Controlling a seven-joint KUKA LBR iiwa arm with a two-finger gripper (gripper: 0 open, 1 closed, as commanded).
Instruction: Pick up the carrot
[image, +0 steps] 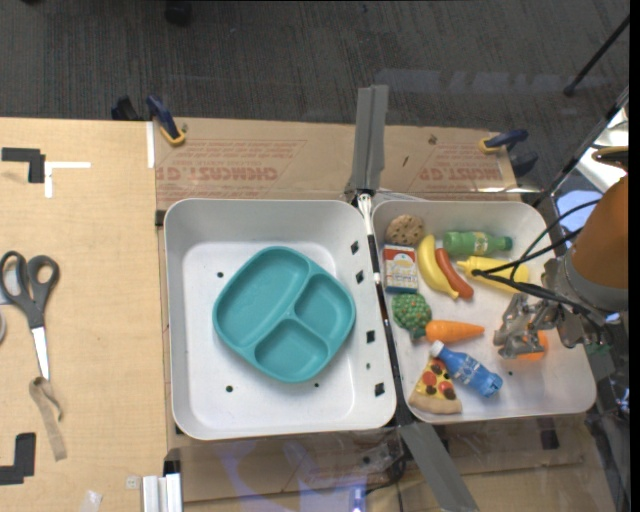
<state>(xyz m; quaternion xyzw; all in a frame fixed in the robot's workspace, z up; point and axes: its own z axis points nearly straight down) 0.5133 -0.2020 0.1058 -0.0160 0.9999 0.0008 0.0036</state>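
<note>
A: Where is the carrot (456, 330) sitting?

B: It is lying on its side in the right bin (560, 395), pointing roughly across it, with the broccoli (411, 313) just off its left end and the small blue bottle (468, 371) just below it. The gripper (520, 335) is hanging low over the bin floor to the carrot's right, near it but apart from it

A: Is it holding anything?

B: Something orange is showing right under the gripper, but I am not managing to tell what it is or whether it is gripped. Whether the pincer is apart or together, I cannot tell either: the metal there is reading as a blur

A: How is the carrot looking to handle?

B: I am judging it to be a toy: light, stiff, smooth and probably a bit slippery, with little risk of breaking. It is tapering, so closing across the thicker middle is looking safer than the narrow tip, where it could squirt out

A: Any writing?

B: The cardboard (260, 170) behind the bins is carrying red print, reversed, too hard to make out. The small red and white carton (400, 268) is bearing a label too small to read. The teal divided plate (285, 314) in the left bin (190, 300) is showing nothing printed
</note>
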